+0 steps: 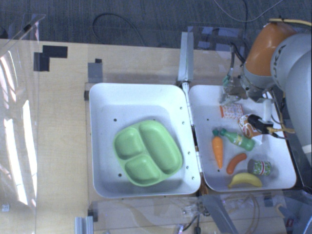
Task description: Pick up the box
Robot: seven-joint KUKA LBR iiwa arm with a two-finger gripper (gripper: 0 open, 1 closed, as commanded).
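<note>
The box (231,111) is a small flat orange-and-white carton lying in the far part of the right bin (204,130). My gripper (234,92) hangs low over the bin's far edge, just beyond the box and very close to its far side. The grey arm with its orange band (265,48) comes in from the upper right. Nothing is visibly held.
Beside the box lie a crumpled snack packet (249,126), a green bottle (238,139), a carrot (218,151), a red sausage-like item (236,162), a can (259,167) and a banana (245,180). A green divided plate (147,152) sits in the left bin (105,106).
</note>
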